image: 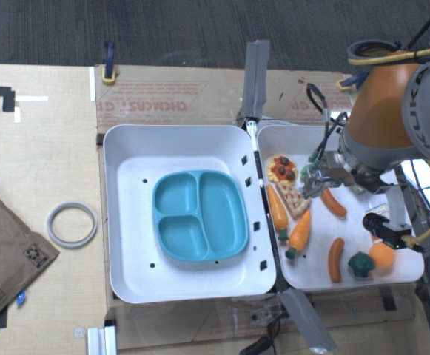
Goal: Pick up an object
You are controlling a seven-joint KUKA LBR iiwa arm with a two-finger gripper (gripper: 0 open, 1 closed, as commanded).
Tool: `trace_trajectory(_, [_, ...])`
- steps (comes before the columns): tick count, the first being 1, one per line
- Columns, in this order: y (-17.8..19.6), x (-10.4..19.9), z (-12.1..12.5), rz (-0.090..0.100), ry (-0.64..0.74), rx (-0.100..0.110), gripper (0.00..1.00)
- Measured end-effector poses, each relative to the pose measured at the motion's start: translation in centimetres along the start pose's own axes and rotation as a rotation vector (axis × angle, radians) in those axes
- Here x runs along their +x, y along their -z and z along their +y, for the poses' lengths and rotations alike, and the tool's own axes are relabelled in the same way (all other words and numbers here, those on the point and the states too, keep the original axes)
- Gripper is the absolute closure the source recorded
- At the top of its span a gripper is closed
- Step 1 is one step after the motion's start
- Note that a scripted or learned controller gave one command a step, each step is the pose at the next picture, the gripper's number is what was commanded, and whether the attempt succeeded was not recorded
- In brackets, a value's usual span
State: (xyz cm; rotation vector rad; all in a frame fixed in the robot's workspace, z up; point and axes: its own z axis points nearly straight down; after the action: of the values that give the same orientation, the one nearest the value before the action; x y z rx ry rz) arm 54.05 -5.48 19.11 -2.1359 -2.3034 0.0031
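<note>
On the surface point(37, 161) to your left you see a roll of tape point(72, 223) lying flat, with a brown cardboard box point(4, 254) near it at the edge. A blue clamp point(109, 61) stands at the back, well apart from both.

2 white bins: left bin point(118, 198), right bin point(392, 272). 1 teal divided plate point(200, 217) in the left one, 3 compartments. right bin: 2 carrots point(277, 207) point(300, 231), 2 sausages point(334, 203) point(335, 259), 1 pizza slice point(282, 170), 1 waffle piece point(296, 200), 1 broccoli point(361, 264), 1 orange point(382, 256). on the bench: 1 tape roll point(72, 223), 1 cardboard box point(4, 261), 1 blue clamp point(109, 59).
</note>
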Motion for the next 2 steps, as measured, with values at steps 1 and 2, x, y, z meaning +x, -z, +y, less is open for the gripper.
trace_trajectory(1, [6.1, -2.4, -5.9, 0.0, 0.177, 0.0, 1.0])
trace_trajectory(2, [2.9, 0.0, 1.5, -0.001, 0.098, 0.0, 1.0])
